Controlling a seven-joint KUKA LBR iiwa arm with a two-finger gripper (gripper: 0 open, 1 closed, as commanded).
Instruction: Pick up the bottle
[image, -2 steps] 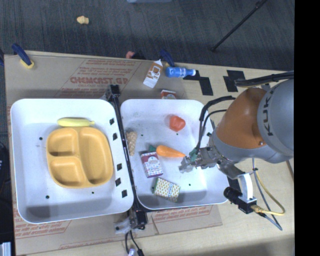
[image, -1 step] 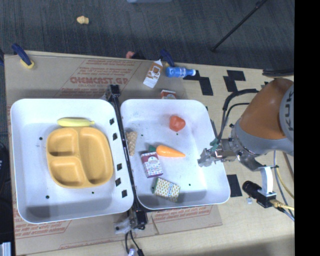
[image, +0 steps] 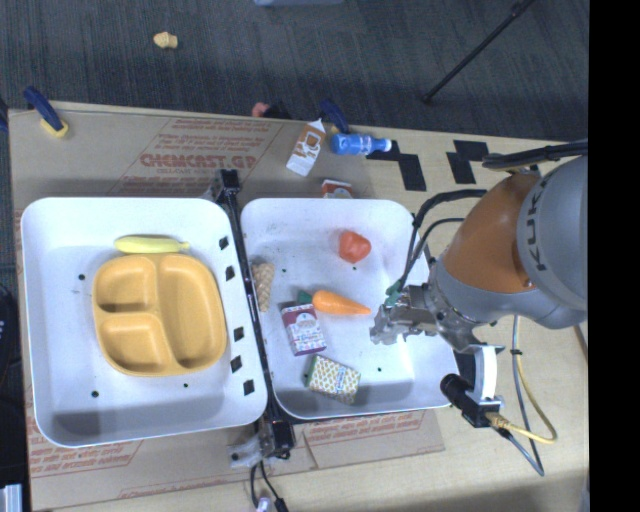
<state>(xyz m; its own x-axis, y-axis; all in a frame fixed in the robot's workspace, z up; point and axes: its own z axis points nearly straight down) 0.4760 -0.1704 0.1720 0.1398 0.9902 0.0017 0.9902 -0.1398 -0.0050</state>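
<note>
Camera view has the bottle (image: 360, 145) lying on its side on the worktop (image: 500, 470), beyond the far rim of the right bin (image: 395, 400) and outside both bins. It is small, blue and clear; its label is too small to read. Just left of it lies a small white and brown carton (image: 306, 148), tilted, its print unreadable, and nearer the bin rim a small red and white packet (image: 337, 187).

Cardboard under the bins carries red printing; the far sheet (image: 190, 160) reads roughly "CHEMCAST GP", with a smaller line below that I cannot make out.

Inside the right bin lie a red tomato-like toy (image: 354, 246), an orange carrot (image: 340, 304), a small dark red box (image: 302, 329) with a pale label too blurred to read, a green-patterned square packet (image: 333, 378) and a tan textured piece (image: 263, 283) against the left wall.

Over the right side of that bin the gripper (image: 392, 322) sits low, just right of the carrot's tip and well apart from the bottle. Whether its fingers are apart or together I cannot tell. Black letters "KU" show on the grey arm (image: 550, 250).

In the left bin (image: 50, 400) rests a yellow divided plate (image: 160, 312) with a banana (image: 151, 244) at its far edge.
</note>
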